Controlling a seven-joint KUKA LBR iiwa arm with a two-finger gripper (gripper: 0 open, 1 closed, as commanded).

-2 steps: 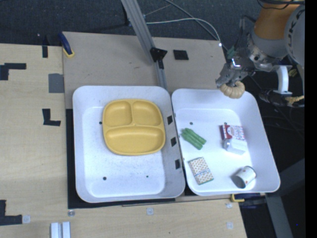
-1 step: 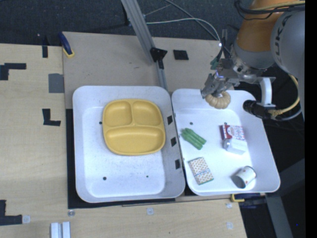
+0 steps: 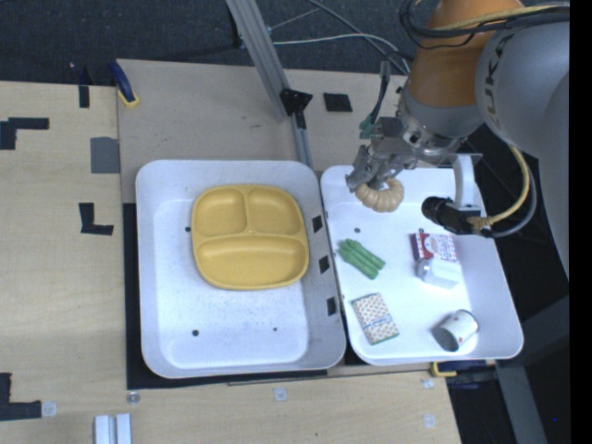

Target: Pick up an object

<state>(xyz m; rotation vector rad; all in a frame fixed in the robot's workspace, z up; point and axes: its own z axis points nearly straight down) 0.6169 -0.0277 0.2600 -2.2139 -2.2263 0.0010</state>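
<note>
My gripper (image 3: 374,179) hangs over the far left corner of the right bin (image 3: 490,340). Directly under its tip, and partly covered by it, is a tan ridged object (image 3: 385,197) shaped like a small pumpkin. Gripper and object overlap in the view, and I cannot make out whether the object rests on the bin floor or is lifted. Further objects lie in the same bin: a green bundle (image 3: 361,258), a red and white box (image 3: 436,256), a patterned packet (image 3: 375,318) and a white and grey cylinder (image 3: 457,329).
The left bin (image 3: 166,322) holds a yellow divided plate (image 3: 250,237). A slanted metal post (image 3: 268,54) rises behind the bins. A black fitting with a yellow hose (image 3: 448,214) sticks out from the arm over the right bin's far side.
</note>
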